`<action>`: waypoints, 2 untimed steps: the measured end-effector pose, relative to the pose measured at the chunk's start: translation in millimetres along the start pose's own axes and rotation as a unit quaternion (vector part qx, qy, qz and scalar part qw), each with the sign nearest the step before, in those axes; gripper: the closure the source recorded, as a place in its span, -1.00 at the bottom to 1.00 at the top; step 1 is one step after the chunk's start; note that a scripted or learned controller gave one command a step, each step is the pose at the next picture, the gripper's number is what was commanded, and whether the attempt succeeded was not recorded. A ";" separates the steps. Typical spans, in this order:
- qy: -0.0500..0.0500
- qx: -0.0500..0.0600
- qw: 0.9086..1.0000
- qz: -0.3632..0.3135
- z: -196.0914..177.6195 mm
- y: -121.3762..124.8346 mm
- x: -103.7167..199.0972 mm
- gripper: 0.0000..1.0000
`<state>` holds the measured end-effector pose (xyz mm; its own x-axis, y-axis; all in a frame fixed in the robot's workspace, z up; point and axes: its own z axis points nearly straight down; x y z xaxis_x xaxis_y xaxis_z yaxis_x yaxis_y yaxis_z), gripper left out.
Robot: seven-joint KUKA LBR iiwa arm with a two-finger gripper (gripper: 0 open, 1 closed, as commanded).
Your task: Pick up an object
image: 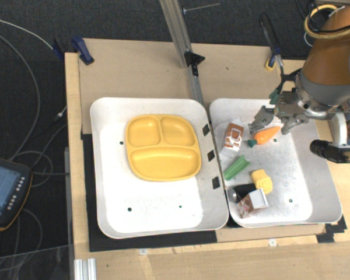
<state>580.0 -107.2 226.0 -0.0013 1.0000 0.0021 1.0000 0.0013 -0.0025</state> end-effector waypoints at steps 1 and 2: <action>0.000 0.000 1.000 0.000 0.0 0.1 -0.1 -1.00; 0.000 0.003 1.000 0.000 59.8 4.2 6.7 -1.00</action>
<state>584.0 -100.3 166.2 -0.0004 1.0000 0.0026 1.0000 0.0004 -0.0085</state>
